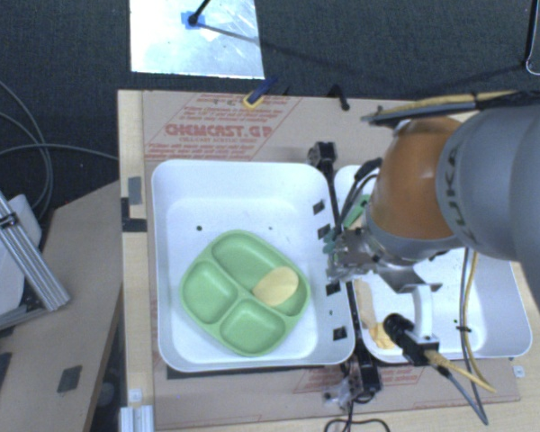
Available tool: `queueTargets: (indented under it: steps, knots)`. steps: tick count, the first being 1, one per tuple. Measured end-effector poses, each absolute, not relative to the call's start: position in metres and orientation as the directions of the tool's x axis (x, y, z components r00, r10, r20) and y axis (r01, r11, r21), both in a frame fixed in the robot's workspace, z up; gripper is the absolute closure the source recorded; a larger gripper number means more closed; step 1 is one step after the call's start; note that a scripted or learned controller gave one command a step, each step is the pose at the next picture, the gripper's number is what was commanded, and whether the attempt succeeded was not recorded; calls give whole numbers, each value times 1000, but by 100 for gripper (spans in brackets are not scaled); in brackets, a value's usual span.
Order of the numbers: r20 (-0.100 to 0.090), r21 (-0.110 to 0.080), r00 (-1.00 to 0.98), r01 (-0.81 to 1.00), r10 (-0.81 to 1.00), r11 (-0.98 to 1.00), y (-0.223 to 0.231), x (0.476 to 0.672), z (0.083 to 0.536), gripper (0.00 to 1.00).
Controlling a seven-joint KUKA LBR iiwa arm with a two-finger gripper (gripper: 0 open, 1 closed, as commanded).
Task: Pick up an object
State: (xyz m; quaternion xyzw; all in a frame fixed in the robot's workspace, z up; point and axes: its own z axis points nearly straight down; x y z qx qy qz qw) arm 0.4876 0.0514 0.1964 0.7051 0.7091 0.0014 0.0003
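Observation:
A green divided plate [218, 293] lies in the left bin [238, 187]. A pale yellow rounded object [276, 286] rests in the plate's right compartment. My gripper [344, 261] hangs below the orange-banded wrist, over the left edge of the right bin [508, 327], close to the wall between the two bins. The arm hides most of the right bin. A yellowish object [369, 318] lies at that bin's front left, partly covered, just in front of the gripper.
The bins sit on a cardboard sheet [220, 124] on the bench. Black clips [322, 156] stand along the wall between the bins. A shiny plate [196, 23] lies on the floor at the back, and cables trail at left.

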Motion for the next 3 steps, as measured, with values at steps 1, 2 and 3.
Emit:
queueTargets:
  steps: [1,2,3]
  knots:
    - [2,4,-9,1000,1000,9,52,489,207,100]
    - [-2,2,2,1000,1000,-2,11,531,183,100]
    - [0,-1,0,1000,1000,0,9,508,184,100]
